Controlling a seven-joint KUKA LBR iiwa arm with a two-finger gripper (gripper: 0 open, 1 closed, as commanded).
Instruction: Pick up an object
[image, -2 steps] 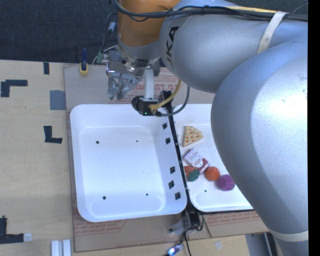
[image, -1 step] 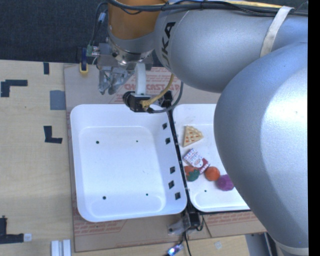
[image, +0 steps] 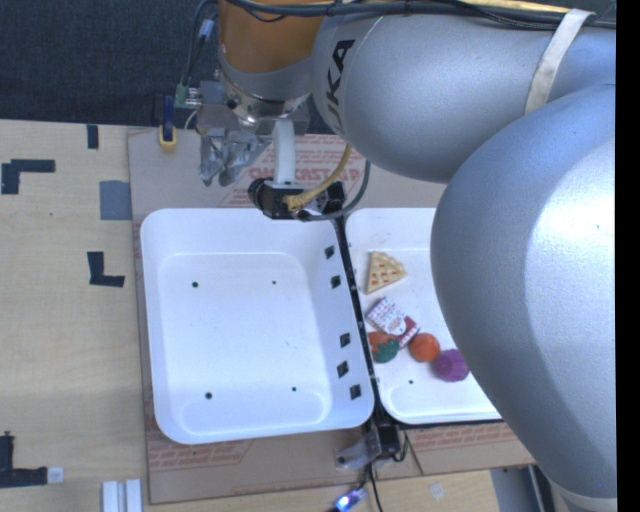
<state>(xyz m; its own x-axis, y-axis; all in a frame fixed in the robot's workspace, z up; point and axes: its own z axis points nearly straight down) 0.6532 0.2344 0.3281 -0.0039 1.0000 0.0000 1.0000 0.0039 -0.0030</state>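
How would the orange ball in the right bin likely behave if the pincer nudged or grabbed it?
The orange ball looks round, so a nudge would probably roll it. It sits close to the purple ball, so it could knock into that one. Its curved sides may slip from a two-finger grip unless it is squeezed dead centre.

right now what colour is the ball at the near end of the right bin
Purple ball, beside an orange ball; camera view.

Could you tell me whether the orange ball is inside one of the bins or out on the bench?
Inside: the orange ball lies on the floor of the right bin, beside a purple ball.
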